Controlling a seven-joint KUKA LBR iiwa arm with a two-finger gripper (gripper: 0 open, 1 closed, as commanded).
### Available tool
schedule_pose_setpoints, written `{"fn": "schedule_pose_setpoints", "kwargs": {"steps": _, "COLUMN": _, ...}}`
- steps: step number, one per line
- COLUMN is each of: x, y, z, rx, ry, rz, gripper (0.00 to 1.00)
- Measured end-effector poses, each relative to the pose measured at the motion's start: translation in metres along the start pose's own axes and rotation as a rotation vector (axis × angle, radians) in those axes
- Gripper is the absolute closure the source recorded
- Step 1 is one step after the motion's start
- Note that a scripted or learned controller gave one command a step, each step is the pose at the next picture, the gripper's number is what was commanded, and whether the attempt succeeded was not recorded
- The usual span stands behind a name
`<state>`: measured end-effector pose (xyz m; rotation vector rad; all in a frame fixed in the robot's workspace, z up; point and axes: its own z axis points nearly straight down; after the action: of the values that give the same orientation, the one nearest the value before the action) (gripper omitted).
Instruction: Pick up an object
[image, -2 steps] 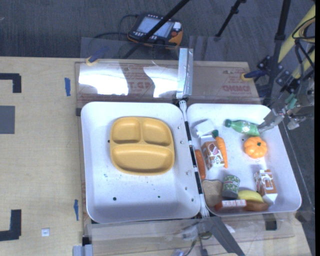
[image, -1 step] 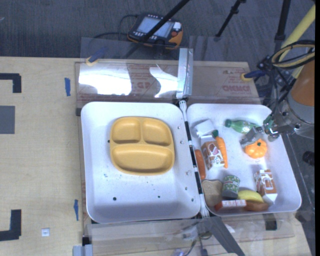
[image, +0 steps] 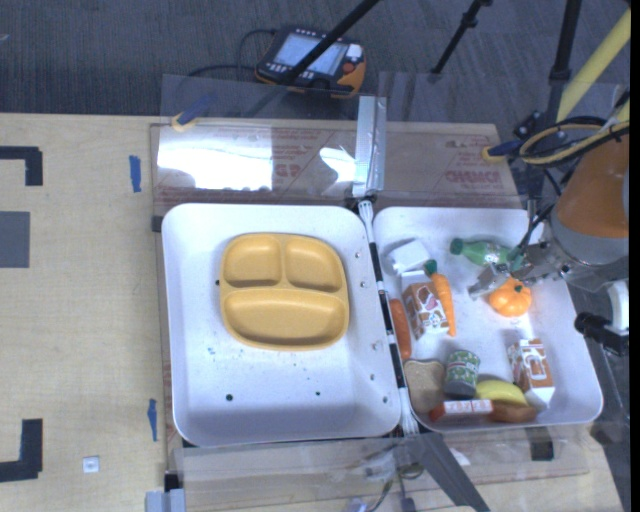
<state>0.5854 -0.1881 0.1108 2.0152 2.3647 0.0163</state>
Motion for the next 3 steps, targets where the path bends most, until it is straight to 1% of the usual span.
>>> {"fn": "schedule_pose_setpoints", "kwargs": {"steps": 1, "x": 0.006, "y": 0.006, "z": 0.025, "rx": 0.025, "ry": 0.015, "rz": 0.027, "gripper": 0.0}}
{"fn": "schedule_pose_setpoints", "kwargs": {"steps": 2, "x": 0.005, "y": 0.007, "z": 0.014, "rx": 0.02, "ry": 0.013, "rz": 0.028, "gripper": 1.0}}
{"fn": "schedule_pose_setpoints", "kwargs": {"steps": 3, "x": 0.062, "y": -0.019, "z": 0.022, "rx": 0.026, "ry": 0.016, "rz": 0.162, "gripper": 1.0}}
